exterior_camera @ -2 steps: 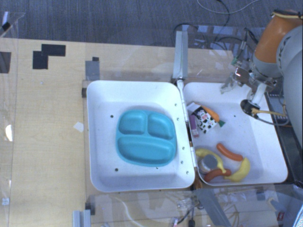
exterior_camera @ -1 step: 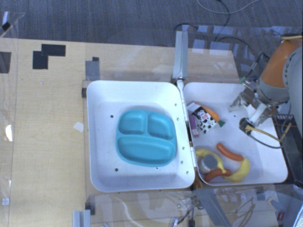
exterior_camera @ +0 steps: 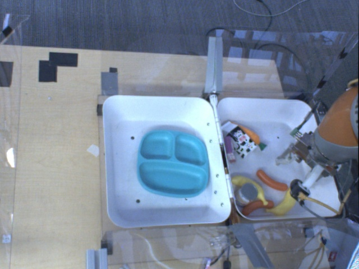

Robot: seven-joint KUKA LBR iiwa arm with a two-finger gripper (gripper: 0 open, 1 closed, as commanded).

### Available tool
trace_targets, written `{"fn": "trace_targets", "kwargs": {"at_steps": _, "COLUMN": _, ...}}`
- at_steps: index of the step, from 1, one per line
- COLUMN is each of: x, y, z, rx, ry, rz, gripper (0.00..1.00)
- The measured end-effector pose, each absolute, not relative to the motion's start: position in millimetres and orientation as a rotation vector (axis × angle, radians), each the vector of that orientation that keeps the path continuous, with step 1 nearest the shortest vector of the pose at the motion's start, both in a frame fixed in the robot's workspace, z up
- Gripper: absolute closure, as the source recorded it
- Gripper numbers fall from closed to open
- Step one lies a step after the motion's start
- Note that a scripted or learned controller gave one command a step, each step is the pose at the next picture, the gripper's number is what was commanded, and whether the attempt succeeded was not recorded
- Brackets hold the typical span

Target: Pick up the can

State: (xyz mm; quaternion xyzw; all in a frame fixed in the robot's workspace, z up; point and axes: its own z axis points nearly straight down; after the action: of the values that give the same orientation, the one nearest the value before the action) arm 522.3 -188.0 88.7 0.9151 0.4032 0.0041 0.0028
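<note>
The left bin holds a blue divided plate with three compartments, lying flat near the bin's middle, well apart from every wall. A grey divider post rises at twelve o'clock from the seam between the two bins.

In the right bin, a small carton with a black-and-white cow pattern lies against the left wall, and an orange carrot toy rests just beside it at its two o'clock side. At six o'clock from the carton sits the can, upright, its grey round top facing the camera, in the bin's lower left corner. A yellow banana curves around the can from its eleven o'clock side to the right, ending near the bin's lower right. An orange-red sausage lies at two o'clock from the can, and a second one touches the can at its five o'clock side.

The arm enters from three o'clock, its orange band above the wrist over the bin's right wall. The gripper points toward nine o'clock, low over the bin floor, well apart from the can, which lies at its seven o'clock. Whether the pincer is wide or narrow cannot be told from this view; nothing shows between its tips.
</note>
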Motion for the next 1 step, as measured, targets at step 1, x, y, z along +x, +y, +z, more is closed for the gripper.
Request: {"fn": "trace_targets", "kwargs": {"at_steps": 1, "x": 595.0, "y": -183.6, "z": 87.7, "rx": 2.786, "ry": 1.441, "rz": 0.012, "gripper": 0.00}}
